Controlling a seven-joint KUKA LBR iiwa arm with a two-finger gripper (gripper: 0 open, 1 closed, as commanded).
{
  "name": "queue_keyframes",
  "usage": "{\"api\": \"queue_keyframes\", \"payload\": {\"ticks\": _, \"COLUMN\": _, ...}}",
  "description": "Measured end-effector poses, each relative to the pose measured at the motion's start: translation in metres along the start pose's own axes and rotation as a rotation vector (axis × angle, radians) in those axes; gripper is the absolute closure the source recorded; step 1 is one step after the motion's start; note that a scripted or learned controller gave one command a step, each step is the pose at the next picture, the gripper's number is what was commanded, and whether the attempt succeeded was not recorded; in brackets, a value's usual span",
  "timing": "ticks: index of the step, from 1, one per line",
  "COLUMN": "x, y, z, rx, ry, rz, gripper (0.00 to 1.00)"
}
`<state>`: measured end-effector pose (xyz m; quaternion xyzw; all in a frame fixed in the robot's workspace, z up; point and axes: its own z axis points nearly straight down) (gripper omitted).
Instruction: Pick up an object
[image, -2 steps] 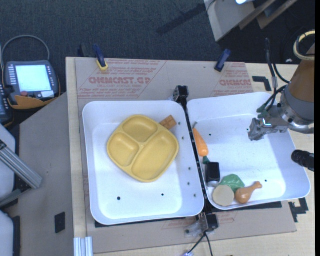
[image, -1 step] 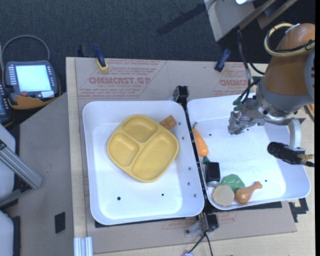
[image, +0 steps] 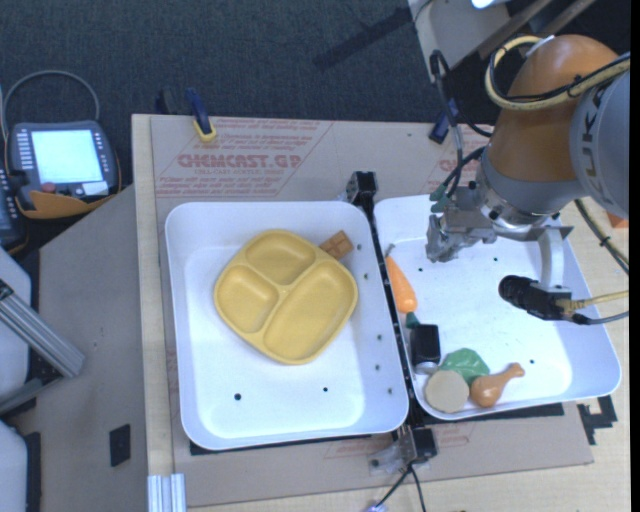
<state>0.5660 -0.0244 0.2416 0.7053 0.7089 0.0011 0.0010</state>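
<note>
Item: toy carrot (image: 401, 285), lying against the right bin (image: 590, 345)'s left wall. Likely light, rigid, smooth plastic; gripping across its thick middle is looking safest. End effector (image: 447, 240) is hovering just right of it, finger opening not discernible.

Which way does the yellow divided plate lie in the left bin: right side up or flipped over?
Right side up: the yellow divided plate shows its three hollow compartments, and lies flat in the left bin.
</note>
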Motion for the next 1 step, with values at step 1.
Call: {"api": "queue_keyframes", "payload": {"ticks": 1, "x": 0.0588, "y": 0.0117, "z": -0.0038, "rx": 0.0, "ry": 0.002, "rz": -0.002, "gripper": 1.0}}
